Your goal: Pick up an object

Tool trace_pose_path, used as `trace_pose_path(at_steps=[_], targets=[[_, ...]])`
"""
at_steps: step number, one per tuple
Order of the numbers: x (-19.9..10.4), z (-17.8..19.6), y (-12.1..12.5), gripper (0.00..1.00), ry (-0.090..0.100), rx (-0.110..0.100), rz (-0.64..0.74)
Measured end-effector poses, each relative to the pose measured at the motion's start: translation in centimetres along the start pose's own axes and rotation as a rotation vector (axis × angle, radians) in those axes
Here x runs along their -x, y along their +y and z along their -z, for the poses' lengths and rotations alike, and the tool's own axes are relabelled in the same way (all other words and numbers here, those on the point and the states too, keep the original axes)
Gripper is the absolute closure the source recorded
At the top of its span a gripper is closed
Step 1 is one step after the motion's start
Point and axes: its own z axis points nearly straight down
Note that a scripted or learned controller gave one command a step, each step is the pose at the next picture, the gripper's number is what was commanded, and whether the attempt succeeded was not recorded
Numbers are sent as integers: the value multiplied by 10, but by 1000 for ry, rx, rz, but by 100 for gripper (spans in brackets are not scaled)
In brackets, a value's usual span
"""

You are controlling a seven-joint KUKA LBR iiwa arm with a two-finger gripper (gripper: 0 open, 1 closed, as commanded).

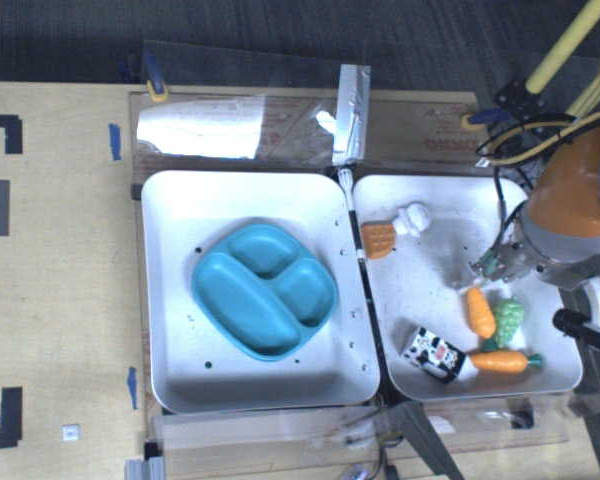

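1. Arm comes in from the right over the right bin; the orange band sits above the wrist, and the gripper is low over the bin's right half.
2. Gripper state: can't tell — the tip is small and dark against the bin floor.
3. Nearest object: upright carrot, just below the gripper tip, very near it; contact or not, can't tell. Nothing is visibly held.
4. That carrot's long axis runs roughly up-down in the view, tilted slightly; which end is the tip I can't resolve.
5. A green leafy piece lies just right of that carrot, touching or nearly so.
6. Second carrot lies lower, near the bin's front right corner, long axis left-right, green top at the right end.
7. Black-and-white cow-pattern carton lies just left of the second carrot, tilted, long axis running upper left to lower right. Any print on it is too small to read.
8. Orange waffle-like piece sits at the right bin's left wall, with a small white object just up-right of it — both well apart from the gripper.
9. Left bin holds a blue three-compartment tray, lying diagonally.
10. No readable brands or labels anywhere.
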Motion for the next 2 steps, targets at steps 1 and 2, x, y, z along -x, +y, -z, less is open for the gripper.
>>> trace_pose_path(at_steps=[1, 2], targets=[[-25, 16, -46, 100, 8, -13, -82], [-76, 88, 45, 100, 6, -5, -149]])
